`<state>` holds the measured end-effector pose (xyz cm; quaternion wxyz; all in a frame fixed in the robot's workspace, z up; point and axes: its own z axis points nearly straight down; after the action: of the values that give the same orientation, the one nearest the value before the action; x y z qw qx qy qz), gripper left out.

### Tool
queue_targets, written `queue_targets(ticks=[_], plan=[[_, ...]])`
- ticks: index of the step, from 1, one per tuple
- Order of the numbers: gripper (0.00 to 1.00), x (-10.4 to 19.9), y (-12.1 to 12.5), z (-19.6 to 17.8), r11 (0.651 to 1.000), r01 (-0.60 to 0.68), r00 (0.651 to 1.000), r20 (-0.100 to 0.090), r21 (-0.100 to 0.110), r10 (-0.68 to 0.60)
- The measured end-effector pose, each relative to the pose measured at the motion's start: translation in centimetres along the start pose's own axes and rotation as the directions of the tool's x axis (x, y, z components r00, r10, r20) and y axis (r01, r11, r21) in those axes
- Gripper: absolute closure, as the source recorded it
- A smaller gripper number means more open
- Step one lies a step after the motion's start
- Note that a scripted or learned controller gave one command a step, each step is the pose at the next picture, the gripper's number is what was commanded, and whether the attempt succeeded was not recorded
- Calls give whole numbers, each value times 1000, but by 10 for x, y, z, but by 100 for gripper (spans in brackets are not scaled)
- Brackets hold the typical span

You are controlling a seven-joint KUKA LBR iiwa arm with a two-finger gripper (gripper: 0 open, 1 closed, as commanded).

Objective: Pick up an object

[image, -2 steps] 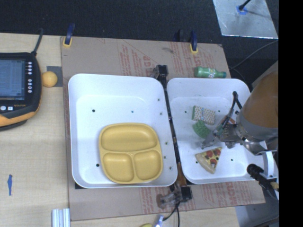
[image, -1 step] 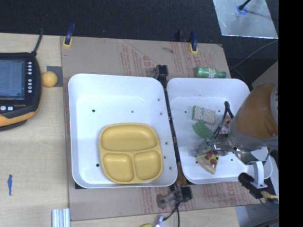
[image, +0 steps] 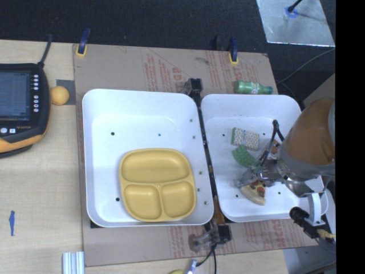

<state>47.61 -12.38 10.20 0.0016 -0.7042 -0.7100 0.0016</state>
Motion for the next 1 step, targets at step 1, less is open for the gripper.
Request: queue_targets(ticks=[1], plan=[[100,61,62,-90,1000,-4,1000,-1,-3,4]])
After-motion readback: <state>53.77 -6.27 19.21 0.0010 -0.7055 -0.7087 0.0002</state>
